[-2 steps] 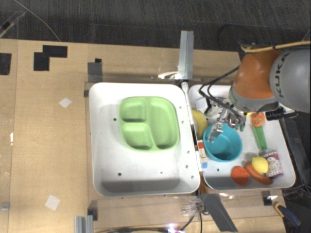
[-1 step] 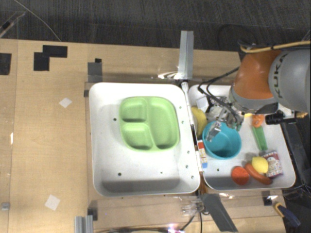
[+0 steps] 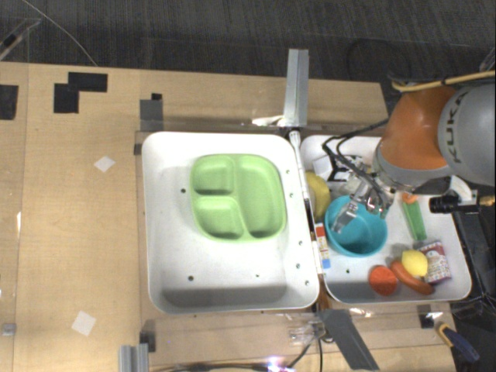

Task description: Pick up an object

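Grey arm with orange band (image 3: 418, 134) came in from 3 o'clock, wrist over the right shallow white bin (image 3: 457, 281). Tool (image 3: 350, 214) sat low over the teal round plastic bowl (image 3: 358, 231), tip at the bowl's 10 o'clock rim. Tool state: cannot tell, cables and wrist hardware cluttered that spot, nothing visibly between its tips.

Right bin contents:
- teal bowl roughly mid-bin, slightly toward 9 o'clock
- yellow rounded banana-like item (image 3: 317, 190) at the bowl's 10 o'clock, just beside it, partly under the cabling
- green stick-shaped marker-like item (image 3: 415, 220) at the bowl's 3 o'clock, lying roughly 12-to-6
- orange-red rounded item (image 3: 383, 279) at the bowl's 5 o'clock, near the bin's 6 o'clock wall
- small yellow lemon-like ball (image 3: 415, 263) just beside it toward 3 o'clock, resting on an orange carrot-like piece (image 3: 412, 280)
- small printed packet, red and white (image 3: 436, 259), touching the lemon's 3 o'clock side

Left shallow white bin (image 3: 167, 208) held a light green plastic divided tray (image 3: 236, 196), three compartments, sitting toward the bin's 12 o'clock half.

Thin red/white/blue stick (image 3: 321, 248) lay along the seam between the two bins. Both bins sat side by side on the tan wooden surface (image 3: 70, 231), metal upright bracket (image 3: 297, 87) at 12 o'clock of the seam
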`<state>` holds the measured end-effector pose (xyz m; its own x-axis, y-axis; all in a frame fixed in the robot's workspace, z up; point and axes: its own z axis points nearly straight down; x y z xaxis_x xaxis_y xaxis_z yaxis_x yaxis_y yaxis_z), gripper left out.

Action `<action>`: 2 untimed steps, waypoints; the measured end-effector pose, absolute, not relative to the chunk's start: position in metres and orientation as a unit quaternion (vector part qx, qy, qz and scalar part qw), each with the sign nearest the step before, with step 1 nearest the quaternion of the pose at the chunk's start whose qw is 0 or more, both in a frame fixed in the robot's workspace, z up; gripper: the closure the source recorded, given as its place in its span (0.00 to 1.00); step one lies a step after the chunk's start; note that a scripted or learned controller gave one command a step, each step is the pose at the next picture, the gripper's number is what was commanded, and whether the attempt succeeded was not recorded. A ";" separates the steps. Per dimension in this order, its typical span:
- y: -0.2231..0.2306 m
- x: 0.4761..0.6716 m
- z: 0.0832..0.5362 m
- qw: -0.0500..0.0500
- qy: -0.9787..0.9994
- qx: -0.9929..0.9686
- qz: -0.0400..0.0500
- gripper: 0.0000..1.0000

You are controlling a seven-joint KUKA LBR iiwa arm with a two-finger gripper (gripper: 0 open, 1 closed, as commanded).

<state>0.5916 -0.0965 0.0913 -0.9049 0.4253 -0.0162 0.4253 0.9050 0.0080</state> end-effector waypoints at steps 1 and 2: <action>-0.090 0.596 0.091 0.008 0.969 0.248 0.001 0.00; -0.094 0.580 0.091 0.009 0.954 0.300 0.003 0.00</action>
<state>0.5800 -0.0939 0.0913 -0.8201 0.5719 -0.0155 0.5719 0.8203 0.0106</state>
